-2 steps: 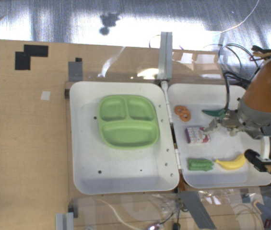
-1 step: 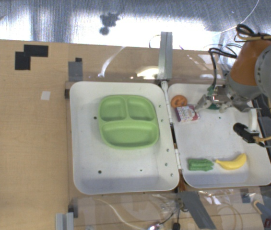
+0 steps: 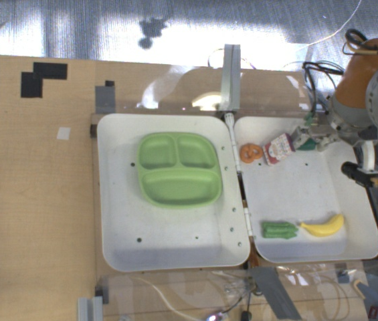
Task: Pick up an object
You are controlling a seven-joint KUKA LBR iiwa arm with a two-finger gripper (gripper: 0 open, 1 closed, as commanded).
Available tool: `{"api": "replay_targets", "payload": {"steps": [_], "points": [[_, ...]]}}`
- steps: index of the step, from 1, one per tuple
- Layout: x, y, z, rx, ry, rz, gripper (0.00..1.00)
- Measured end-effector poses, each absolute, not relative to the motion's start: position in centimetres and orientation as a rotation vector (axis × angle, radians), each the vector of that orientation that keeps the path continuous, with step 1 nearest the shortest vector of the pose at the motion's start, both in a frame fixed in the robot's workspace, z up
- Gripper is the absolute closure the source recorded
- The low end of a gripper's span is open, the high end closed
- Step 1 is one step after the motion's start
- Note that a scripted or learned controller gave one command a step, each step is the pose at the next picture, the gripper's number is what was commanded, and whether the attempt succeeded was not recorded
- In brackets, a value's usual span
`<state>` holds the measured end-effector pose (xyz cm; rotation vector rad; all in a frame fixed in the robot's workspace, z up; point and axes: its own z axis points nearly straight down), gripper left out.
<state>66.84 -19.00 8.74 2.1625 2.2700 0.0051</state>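
Observation:
In the right bin, a small red and white packet lies tilted near the back edge. An orange round fruit sits just to its left, against the divider. My gripper is low over the bin's back right part, and its tip meets the packet's right end. From this angle I cannot see whether the packet is gripped. A green block-like item and a yellow banana lie side by side near the front edge, well away from the gripper.
The left bin holds a green divided plate. A metal post stands behind the divider between the bins. Cables hang by the arm's orange band at the far right.

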Motion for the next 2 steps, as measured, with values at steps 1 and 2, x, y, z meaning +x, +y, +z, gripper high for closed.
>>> {"api": "replay_targets", "payload": {"steps": [1,2], "points": [[64.6,-18.3,10.3,1.641,2.669,0.005,0.0],[66.6,-17.6,8.8,1.535,2.746,-0.016,0.0]]}}
